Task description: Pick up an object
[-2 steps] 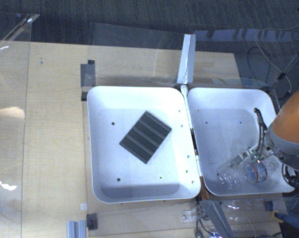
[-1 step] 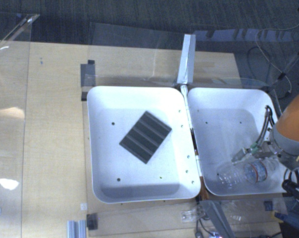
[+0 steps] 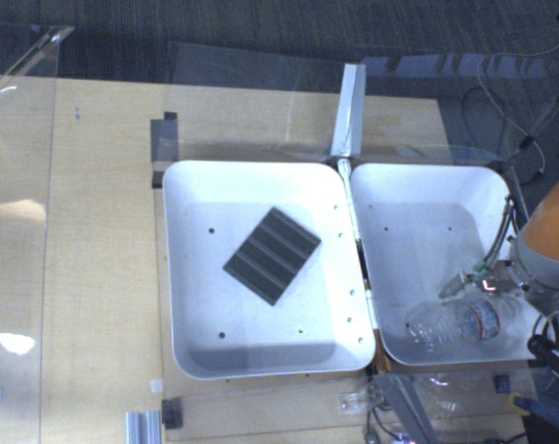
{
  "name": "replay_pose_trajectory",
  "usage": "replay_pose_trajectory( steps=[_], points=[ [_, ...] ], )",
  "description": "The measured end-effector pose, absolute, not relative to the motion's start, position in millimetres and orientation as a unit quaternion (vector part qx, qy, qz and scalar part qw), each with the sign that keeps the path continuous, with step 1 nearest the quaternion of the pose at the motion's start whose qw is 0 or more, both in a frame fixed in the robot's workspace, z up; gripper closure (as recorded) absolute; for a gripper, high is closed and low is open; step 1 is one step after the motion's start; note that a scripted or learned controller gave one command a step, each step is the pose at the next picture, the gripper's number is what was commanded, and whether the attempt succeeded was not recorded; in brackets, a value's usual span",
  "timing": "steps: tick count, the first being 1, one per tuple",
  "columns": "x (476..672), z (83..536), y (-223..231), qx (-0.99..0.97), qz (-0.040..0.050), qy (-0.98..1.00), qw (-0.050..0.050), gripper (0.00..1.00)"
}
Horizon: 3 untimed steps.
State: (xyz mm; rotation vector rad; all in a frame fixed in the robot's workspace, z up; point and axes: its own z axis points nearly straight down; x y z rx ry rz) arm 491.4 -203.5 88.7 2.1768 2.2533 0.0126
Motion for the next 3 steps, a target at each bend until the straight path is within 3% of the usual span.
replay_pose_trajectory(
  steps=[1,2,3],
  points=[
    [494.6,101,-203,0.692,0.0058,0.722,0.009,1.00],
    [528.7,90,-205,0.736,0.0030,0.677,0.006,1.00],
    [528.9,89,-205,0.736,0.0032,0.677,0.006,0.00]
  ],
)
